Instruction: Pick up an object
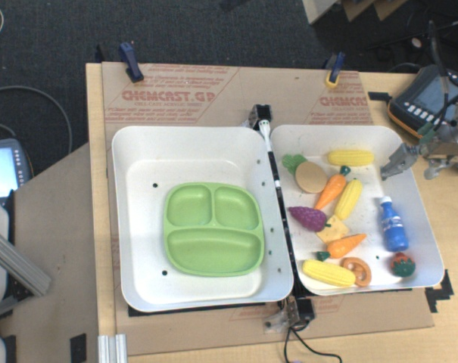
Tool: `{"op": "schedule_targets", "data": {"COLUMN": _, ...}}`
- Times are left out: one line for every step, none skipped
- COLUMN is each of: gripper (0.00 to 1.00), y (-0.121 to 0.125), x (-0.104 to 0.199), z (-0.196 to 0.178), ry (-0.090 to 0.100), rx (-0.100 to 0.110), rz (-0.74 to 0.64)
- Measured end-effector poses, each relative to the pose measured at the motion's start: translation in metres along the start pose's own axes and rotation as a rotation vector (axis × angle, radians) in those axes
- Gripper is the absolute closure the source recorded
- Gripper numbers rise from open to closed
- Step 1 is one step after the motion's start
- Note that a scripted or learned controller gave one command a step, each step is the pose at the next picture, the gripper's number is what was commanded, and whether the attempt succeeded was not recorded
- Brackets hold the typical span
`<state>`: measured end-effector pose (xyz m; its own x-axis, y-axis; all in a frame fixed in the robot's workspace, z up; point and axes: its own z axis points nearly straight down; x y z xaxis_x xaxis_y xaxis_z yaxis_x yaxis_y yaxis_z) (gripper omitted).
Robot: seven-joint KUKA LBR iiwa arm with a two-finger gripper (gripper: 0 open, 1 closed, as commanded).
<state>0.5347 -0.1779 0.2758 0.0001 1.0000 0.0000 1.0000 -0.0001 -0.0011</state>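
Corn cob (328, 272); "CHEMCAST" board (168, 94) behind.

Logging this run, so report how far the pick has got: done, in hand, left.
Done: nothing looks lifted; the blue bottle, corn cobs and carrots all lie in the right bin. In hand: the gripper sits at that bin's upper right edge, with nothing visible between its fingers. Left: descend on an object, close on it and raise it. The green tray sits in the left bin.

The tray (213, 230) is light green and both bins (130, 203) are white. The bottle (394, 225) is blue, the corn (350, 157) yellow, the carrot (331, 190) orange, the grapes (308, 218) purple.
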Motion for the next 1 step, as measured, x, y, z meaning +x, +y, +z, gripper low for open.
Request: {"op": "schedule_targets", "data": {"gripper": 0.00, "y": 0.0055, "x": 0.0422, "z": 0.0810, "ry": 0.005, "rx": 0.009, "rz": -0.004}}
